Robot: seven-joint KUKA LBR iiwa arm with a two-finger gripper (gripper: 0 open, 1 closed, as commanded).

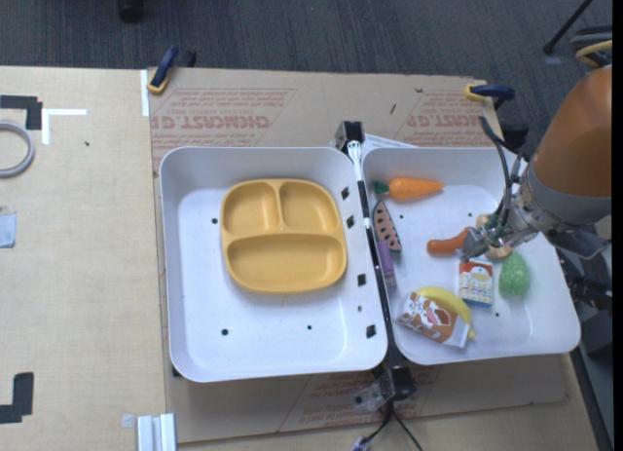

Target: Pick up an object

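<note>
In the right bin (545, 337), a brown-and-white pouch (433, 319) with a yellow banana (450, 301) on it lies nearest, at about six o'clock. Beyond are a small carton (476, 281) and a green object (514, 276). The gripper (490, 238) sits low near centre, just beside a small orange-red piece (448, 243); its grip cannot be told. Farthest, at eleven o'clock, lies a carrot (415, 187). The left bin (185, 274) holds a yellow divided plate (283, 235).

Small orange toy (449, 243) flat on right bin's (545, 337) floor.
</note>
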